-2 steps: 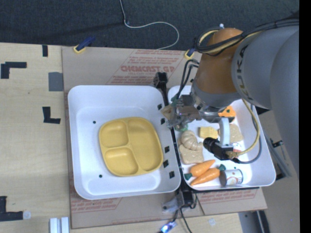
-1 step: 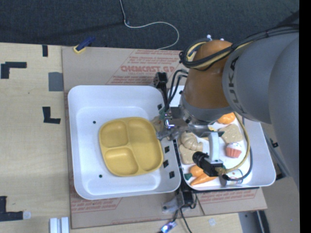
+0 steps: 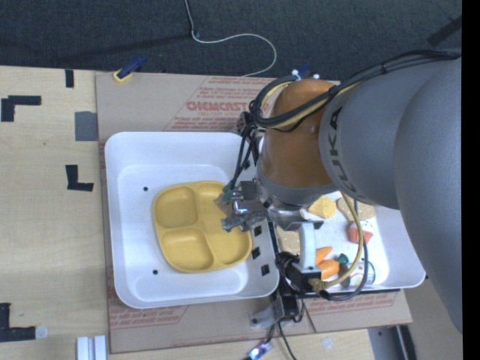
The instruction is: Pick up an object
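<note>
A yellow divided plate (image 3: 191,227) lies in the left white bin (image 3: 131,223), with three hollow compartments. My gripper (image 3: 238,210) hangs over the plate's right edge, close to the wall between the two bins. The arm's orange band and grey body cover most of the right bin (image 3: 401,265). In that right bin I see a pale yellow wedge (image 3: 324,207), an orange piece (image 3: 327,259), a small red-orange piece (image 3: 353,234) and a dark teal bit (image 3: 343,259).
Both bins rest on a cardboard sheet (image 3: 210,107) on the bench. A white cable (image 3: 225,40) loops across the dark floor at the top. A blue and yellow clip (image 3: 129,67) lies at the cardboard's upper left corner. Black cables hang along the arm.
</note>
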Controlling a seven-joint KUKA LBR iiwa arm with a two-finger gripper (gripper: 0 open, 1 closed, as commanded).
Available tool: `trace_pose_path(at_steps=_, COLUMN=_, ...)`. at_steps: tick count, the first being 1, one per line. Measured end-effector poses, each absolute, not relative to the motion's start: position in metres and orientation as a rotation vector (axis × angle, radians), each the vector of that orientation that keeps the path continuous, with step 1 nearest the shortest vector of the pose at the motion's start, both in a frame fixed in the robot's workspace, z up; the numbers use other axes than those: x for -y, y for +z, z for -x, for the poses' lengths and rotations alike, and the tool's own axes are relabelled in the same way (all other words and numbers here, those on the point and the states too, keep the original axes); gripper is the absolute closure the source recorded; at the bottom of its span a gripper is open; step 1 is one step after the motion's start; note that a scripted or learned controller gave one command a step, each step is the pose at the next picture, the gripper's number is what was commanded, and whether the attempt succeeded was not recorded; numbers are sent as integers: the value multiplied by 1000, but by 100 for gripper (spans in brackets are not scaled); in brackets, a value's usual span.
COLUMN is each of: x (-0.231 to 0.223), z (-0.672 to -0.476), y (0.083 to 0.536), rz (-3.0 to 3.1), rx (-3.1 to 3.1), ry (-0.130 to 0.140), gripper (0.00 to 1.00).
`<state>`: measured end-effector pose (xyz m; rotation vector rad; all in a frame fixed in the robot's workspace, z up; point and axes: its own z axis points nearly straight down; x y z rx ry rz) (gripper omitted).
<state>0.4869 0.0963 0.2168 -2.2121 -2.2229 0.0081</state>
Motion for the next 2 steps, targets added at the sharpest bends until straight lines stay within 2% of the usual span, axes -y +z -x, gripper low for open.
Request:
trace_pose_path(at_steps=1, x=-104, z=-497, y=232, rz=2216, rx=2223, ry=5, gripper=100)
trace_pose_path(at_steps=2, x=-96, z=-498, y=214, rz=2219, rx=2220, ry=10, gripper=100)
